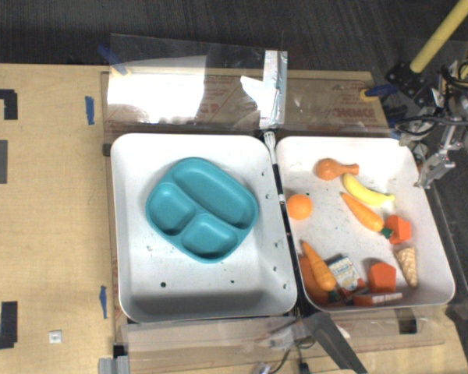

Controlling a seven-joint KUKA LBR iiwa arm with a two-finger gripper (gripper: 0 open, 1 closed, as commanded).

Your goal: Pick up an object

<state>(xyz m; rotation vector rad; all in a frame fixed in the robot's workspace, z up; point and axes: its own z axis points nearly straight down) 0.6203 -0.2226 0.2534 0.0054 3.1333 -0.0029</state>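
Two shallow white bins are sitting side by side before you: the left bin (140, 287) is holding a teal plastic divided plate (203, 207), and the right bin (331, 232) is holding the toy food you are picking from. A yellow plastic banana (365, 190) is lying beside a long orange carrot (361, 211), with a round orange ball (299, 207) resting near the bin's left wall and a tan ice-cream cone (407, 265) sitting by its right wall. The metal gripper (430, 168) is hanging at the right bin's upper right corner, touching no toy; you cannot tell whether it is open or closed.
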